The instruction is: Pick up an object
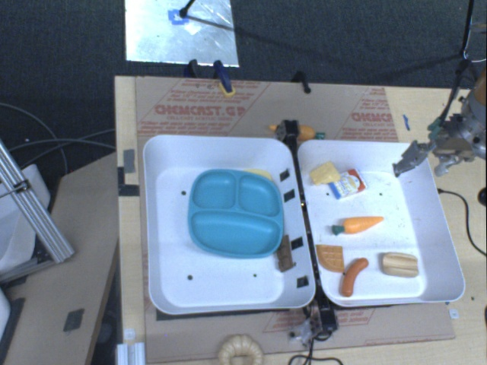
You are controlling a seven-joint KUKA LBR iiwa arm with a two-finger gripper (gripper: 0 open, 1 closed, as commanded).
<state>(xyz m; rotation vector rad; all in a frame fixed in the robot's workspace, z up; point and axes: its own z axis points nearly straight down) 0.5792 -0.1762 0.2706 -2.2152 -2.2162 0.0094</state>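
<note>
**End effector waiting at the right bin's upper right rim, toy food lying to its lower left**

The end effector [415, 158] is hanging at the right edge of the frame, over the upper right rim of the right bin [426, 226]. Its dark fingertips are pointing toward the lower left, and nothing is sitting between them; whether they are spread or closed I cannot tell at this size and angle.

Moving outward, the nearest pieces are lying to its left in the upper part of the right bin: a small white carton with red and blue print [348, 183] and, touching it on the left, a yellow cheese wedge [324, 173]. Further down, near the bin's middle, a toy carrot [358, 224] is lying with its long axis running left to right across the frame, leafy end to the left. Along the bin's lower part are sitting a bread roll [399, 265], a sausage [353, 276] slanting from upper right to lower left, and a waffle-like cracker [330, 257] just left of it.

In the left bin [171, 280] a blue divided plate [236, 212] is resting, with a small brown object [286, 254] at its lower right corner.

No object is picked yet. Judging from the layout, the carton is the closest candidate, and any reach is going to run down and leftward from the end effector.
</note>
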